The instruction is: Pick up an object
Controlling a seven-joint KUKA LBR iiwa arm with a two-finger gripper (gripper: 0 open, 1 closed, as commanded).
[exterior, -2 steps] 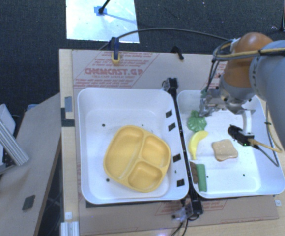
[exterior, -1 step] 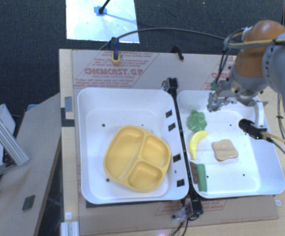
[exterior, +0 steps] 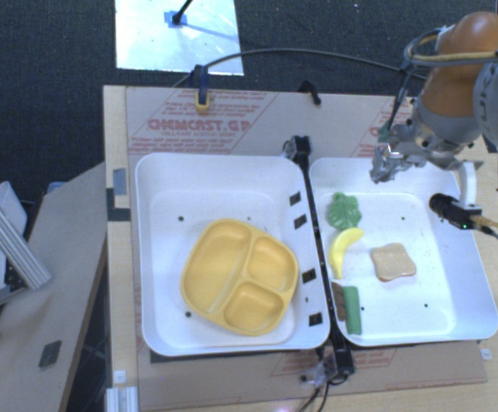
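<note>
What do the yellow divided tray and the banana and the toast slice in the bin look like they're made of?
The yellow tray looks like moulded plastic, with a smooth surface of one even colour and rounded compartment walls. The banana is probably toy plastic, a uniform bright yellow with no spots. The toast slice has a matte tan face with a darker crust edge, so it is likely plastic or foam, though this view cannot settle which.

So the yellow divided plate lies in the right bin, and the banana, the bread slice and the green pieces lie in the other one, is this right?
Not quite: the camera view shows the yellow divided plate in the left bin. The banana, bread slice and green pieces lie in the right bin.
</note>
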